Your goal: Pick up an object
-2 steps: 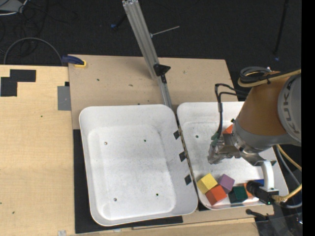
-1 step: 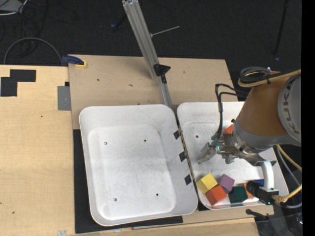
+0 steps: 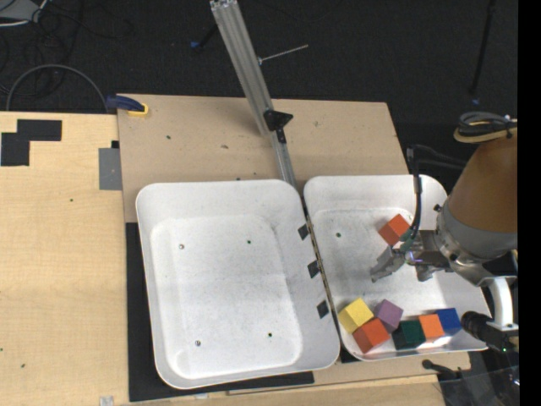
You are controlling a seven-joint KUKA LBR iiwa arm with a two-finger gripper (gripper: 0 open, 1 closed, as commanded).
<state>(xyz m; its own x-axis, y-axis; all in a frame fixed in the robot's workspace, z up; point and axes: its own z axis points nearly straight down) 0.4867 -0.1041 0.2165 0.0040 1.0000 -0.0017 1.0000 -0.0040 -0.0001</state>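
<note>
Over on the right side of the bench, the grey arm with its orange band point(image 3: 490, 184) reaches into the right-hand shallow white bin point(image 3: 355, 197), and it's the biggest thing going. Next to that bin sits the left-hand shallow white bin point(image 3: 228, 277), the two touching along a seam with small black clips. A long grey metal rail point(image 3: 249, 66) slants up from behind the bins toward the top.

Down at the arm's tip, the two-finger gripper point(image 3: 393, 262) hangs low over the right bin's floor, just below a small orange block point(image 3: 394, 228) lying tilted near the middle of that bin. Honestly can't tell how far apart the fingers are, it's all dark and blurry there, and I don't see anything between them.

Along the near edge of the same bin there's a little cluster: yellow cube point(image 3: 356, 313), red-orange cube point(image 3: 370, 334), purple cube point(image 3: 389, 312), dark green cube point(image 3: 409, 334), another orange cube point(image 3: 431, 325) and a blue cube point(image 3: 449, 320), packed close together.
</note>
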